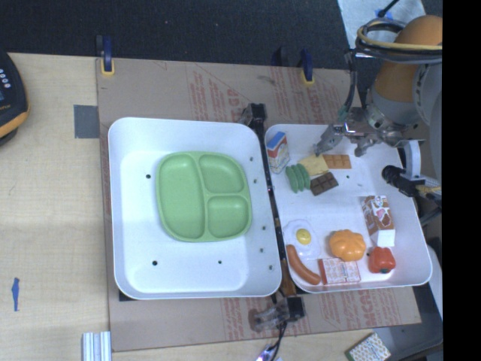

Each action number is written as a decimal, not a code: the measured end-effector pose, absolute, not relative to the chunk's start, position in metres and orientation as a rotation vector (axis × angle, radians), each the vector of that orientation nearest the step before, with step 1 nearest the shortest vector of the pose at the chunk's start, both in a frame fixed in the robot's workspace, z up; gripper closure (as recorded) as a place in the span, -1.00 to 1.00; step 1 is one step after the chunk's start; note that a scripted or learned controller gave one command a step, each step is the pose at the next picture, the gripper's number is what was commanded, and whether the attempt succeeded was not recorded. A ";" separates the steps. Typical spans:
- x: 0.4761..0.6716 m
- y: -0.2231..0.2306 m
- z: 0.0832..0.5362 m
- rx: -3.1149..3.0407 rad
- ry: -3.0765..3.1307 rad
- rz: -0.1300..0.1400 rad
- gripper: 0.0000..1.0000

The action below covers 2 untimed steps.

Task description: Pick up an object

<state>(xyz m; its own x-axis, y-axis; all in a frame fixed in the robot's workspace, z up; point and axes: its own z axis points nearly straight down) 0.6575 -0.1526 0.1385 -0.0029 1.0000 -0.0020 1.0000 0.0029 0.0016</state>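
Over the right bin's far corner the hand hangs, spread wide; the arm is cut off at the frame's edge.

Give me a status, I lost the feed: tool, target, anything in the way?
Tool hovering over right bin, far end, nothing seen held. Cheese and cracker just below it. Milk carton close by.

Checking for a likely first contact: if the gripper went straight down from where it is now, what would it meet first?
Probably the yellow cheese slice in the right bin, just below the gripper; the cracker lies beside it. Depth is unclear from this slanted view.
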 end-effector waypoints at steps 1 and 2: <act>0.657 -0.157 0.092 2.217 2.229 -0.005 -1.00; 0.657 -0.213 0.130 2.217 2.223 -0.002 -1.00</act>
<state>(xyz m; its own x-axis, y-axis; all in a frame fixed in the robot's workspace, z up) 0.6568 -0.2133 0.1301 -0.0026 1.0000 -0.0021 1.0000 0.0026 0.0004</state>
